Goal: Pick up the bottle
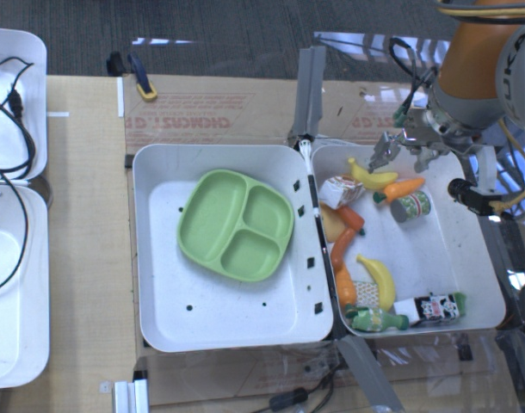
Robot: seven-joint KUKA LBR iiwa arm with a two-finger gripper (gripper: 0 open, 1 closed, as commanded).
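A small green bottle (377, 320) lies on its side at the near edge of the right bin (469, 256). Just right of it lies a black-and-white cow-patterned bottle (431, 308), also on its side. My gripper (405, 153) hangs over the far part of that bin, well away from both bottles. Its fingers (385, 151) are apart with nothing between them. Right below it lie a yellow banana (373, 177), an orange carrot (404, 188) and a green-labelled can (410, 206).
The right bin also holds a white wrapped item (338, 192), several orange toy foods (343, 249) and a second banana (377, 279). The left bin (159, 299) holds a green divided plate (237, 224). A metal divider (311, 101) stands between the bins at the back.
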